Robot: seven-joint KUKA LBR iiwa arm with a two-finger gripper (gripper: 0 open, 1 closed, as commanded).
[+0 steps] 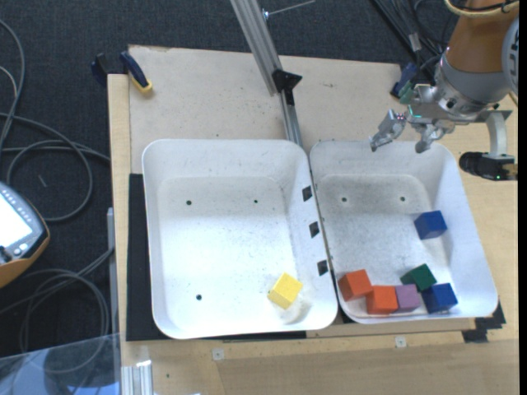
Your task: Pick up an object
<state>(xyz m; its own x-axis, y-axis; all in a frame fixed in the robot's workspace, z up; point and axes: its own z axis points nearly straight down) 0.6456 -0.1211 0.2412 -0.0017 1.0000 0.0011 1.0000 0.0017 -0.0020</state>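
My gripper (403,138) hangs over the far rim of the right bin (461,189), its two fingers spread apart with nothing between them. Below it in that bin a blue block (431,224) lies near the right wall. Along the near edge sit two orange blocks (356,284) (381,299), a purple block (408,297), a green block (422,276) and a second blue block (440,297). A yellow block (285,290) rests in the near right corner of the left bin (156,179).
A slanted metal rail (263,48) runs from the top of the view down to the gap between the bins. A blue and yellow clamp (136,71) grips the bench's far left corner. Cables lie on the floor at the left.
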